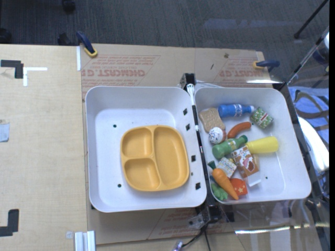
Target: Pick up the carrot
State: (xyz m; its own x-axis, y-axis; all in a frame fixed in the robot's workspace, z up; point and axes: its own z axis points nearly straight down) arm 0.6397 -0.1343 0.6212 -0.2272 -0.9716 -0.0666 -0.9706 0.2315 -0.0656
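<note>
Carrot near right bin's front-left corner, long axis diagonal (tip toward front edge); green end partly hidden.

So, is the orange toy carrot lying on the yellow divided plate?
No, the orange toy carrot lies in the right white bin, while the yellow divided plate sits in the left bin.

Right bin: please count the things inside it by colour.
Right bin contents:
Orange: 1, carrot
Red: 2
Green: 3
Blue: 1
Yellow: 1
Tan: 1
White: 1
Printed cartons: 2
Total: 12; some overlap, so the count is approximate.
</note>
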